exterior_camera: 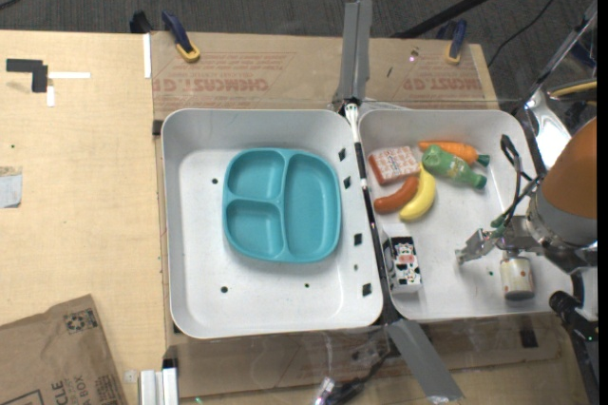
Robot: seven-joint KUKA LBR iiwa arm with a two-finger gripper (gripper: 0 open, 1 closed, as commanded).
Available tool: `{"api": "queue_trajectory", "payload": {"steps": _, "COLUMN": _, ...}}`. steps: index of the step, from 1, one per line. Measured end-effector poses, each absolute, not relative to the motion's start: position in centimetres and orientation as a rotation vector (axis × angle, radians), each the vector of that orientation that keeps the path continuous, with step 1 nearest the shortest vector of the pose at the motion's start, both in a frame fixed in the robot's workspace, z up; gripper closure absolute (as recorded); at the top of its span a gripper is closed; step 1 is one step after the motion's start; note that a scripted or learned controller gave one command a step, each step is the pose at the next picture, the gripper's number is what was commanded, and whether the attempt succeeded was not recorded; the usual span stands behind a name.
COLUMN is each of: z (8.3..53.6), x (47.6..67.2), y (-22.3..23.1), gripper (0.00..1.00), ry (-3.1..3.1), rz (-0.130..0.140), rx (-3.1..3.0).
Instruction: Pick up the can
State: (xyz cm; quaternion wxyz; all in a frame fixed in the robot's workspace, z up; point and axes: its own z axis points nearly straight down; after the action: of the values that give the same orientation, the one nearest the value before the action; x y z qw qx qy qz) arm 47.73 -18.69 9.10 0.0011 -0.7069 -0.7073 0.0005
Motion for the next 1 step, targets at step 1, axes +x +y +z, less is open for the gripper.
{"api": "queue_trajectory", "payload": {"steps": 1, "z": 9.12, "x": 47.76, "y": -22.08, "gripper": 0.00, "ry": -2.474, "rz": -0.001, "rx": -1.932}}
